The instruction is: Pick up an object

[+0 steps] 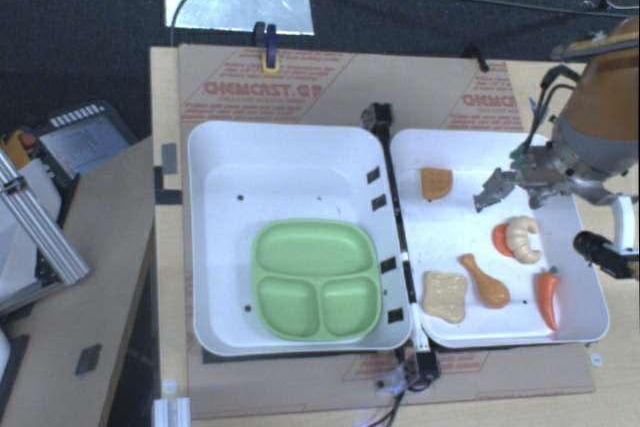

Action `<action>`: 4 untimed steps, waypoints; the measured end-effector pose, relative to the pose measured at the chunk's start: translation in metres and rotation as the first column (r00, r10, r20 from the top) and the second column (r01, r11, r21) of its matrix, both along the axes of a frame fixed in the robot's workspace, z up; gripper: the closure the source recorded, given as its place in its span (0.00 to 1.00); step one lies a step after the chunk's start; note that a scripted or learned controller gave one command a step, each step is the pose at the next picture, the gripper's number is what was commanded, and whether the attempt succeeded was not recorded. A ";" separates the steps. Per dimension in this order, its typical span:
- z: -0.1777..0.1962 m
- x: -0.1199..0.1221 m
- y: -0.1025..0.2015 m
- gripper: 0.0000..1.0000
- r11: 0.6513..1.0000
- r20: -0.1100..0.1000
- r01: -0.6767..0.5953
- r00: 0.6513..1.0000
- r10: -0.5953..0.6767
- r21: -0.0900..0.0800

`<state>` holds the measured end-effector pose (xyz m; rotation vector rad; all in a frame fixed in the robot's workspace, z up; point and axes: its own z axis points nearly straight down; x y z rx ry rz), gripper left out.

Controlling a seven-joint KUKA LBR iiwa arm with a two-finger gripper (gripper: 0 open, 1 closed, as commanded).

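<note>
Nothing picked up yet; the grasp is still to be made.
The gripper [508, 183] is seen above the right bin [470, 150], its jaws spread and bare; the croissant [524, 239], drumstick [484, 280], carrot [547, 299], toast [445, 296] and orange block [435, 183] are left lying inside.

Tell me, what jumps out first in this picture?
A big green divided plate sits in the left bin. The right bin holds toy foods: a carrot, a drumstick and a bread slice. The gripper hangs above that bin's far side.
</note>
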<state>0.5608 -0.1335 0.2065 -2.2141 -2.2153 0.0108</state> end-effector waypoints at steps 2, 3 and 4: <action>-0.054 0.008 0.002 0.00 1.000 0.009 -0.001 1.000 0.001 -0.001; -0.103 0.012 0.012 0.00 1.000 0.010 -0.003 1.000 0.004 -0.001; -0.122 0.012 0.012 0.00 1.000 0.012 -0.001 1.000 0.001 -0.002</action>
